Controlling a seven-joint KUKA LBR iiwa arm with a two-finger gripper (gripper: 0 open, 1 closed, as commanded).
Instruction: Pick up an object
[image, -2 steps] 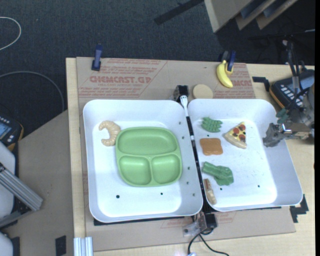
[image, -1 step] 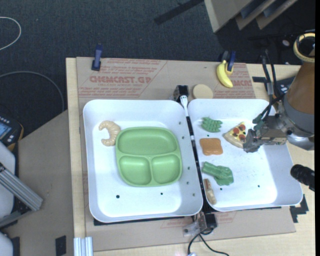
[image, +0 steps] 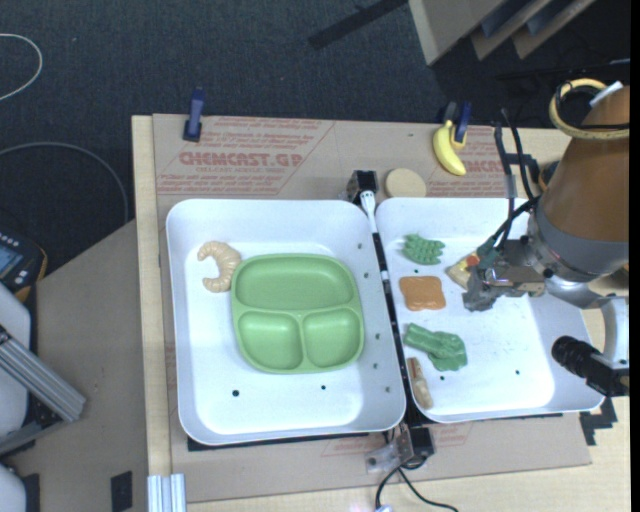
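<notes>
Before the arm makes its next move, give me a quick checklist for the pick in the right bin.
1. Gripper over the right bin: ok, it sits left of centre in that bin.
2. Item close by: ok, a small yellowish piece lies right at the gripper's left side.
3. Item between the fingers: cannot tell, the wrist hides that spot.
4. Neighbours apart from the gripper: ok, the orange square toy and the larger green toy lie clear of it.
5. Bin wall clearance: ok, the gripper is away from the divider.
6. Left bin's green divided plate: ok, out of the way.
</notes>
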